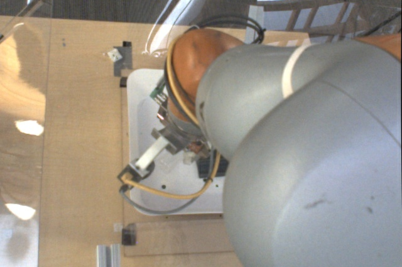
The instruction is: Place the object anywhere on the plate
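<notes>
Since the gripper (188, 149) is held low over the white bin (141, 115), with its state impossible to tell and the object's place masked by the arm (301, 152), release is judged best withheld until the plate is confirmed underneath.

Arm (301, 134) fr right hangs over bin (142, 124), which sits on bench (75, 134).

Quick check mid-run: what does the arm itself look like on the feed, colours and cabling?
The arm has smooth, rounded grey shells. Above the wrist sits a glossy orange band. A yellow cable loops below it, and black cables arch over the top.
</notes>
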Robot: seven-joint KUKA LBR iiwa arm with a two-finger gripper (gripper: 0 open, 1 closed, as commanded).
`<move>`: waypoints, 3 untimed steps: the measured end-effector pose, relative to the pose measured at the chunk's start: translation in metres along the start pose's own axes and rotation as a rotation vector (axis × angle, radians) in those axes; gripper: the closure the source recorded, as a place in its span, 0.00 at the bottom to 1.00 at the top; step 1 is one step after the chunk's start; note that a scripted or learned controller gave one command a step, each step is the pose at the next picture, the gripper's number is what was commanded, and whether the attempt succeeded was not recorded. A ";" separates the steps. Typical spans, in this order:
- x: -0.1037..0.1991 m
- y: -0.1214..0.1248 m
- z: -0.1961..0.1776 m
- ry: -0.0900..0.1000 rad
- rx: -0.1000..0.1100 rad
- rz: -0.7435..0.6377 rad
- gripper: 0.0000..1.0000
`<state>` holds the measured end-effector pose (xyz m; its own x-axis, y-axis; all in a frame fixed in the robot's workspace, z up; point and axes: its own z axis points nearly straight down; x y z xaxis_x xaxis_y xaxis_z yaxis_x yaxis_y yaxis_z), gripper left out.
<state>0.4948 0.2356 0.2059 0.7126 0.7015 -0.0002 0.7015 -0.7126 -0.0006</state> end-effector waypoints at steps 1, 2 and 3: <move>-0.018 0.011 0.115 0.011 0.002 0.180 1.00; -0.035 0.025 0.019 0.004 0.000 0.124 1.00; -0.002 0.077 0.034 0.001 -0.001 -0.381 1.00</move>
<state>0.5468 0.1793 0.1718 0.4006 0.9162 0.0007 0.9162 -0.4006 0.0008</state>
